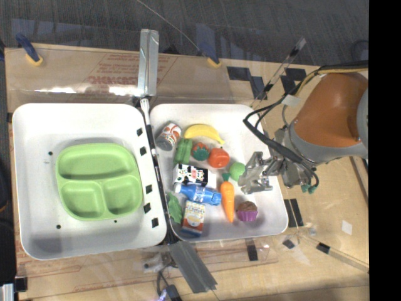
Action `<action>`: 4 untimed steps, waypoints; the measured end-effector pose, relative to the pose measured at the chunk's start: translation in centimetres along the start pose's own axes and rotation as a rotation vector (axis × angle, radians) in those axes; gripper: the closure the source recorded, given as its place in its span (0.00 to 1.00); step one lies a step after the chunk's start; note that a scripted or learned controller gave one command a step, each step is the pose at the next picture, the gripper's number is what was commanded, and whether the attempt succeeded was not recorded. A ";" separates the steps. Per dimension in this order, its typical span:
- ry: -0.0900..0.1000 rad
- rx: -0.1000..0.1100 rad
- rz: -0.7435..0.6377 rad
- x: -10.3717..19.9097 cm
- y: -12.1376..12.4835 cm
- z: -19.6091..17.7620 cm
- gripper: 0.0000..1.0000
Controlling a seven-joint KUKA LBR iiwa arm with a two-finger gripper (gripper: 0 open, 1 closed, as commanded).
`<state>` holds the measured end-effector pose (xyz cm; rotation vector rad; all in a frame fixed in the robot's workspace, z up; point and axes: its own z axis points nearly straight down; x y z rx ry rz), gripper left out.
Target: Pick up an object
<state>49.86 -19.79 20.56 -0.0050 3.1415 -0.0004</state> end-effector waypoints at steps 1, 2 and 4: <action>-0.022 0.011 -0.194 -1.1 1.8 9.5 0.00; -0.002 -0.002 -0.242 -4.3 9.2 11.4 0.00; -0.009 0.002 -0.417 -4.4 7.2 10.2 1.00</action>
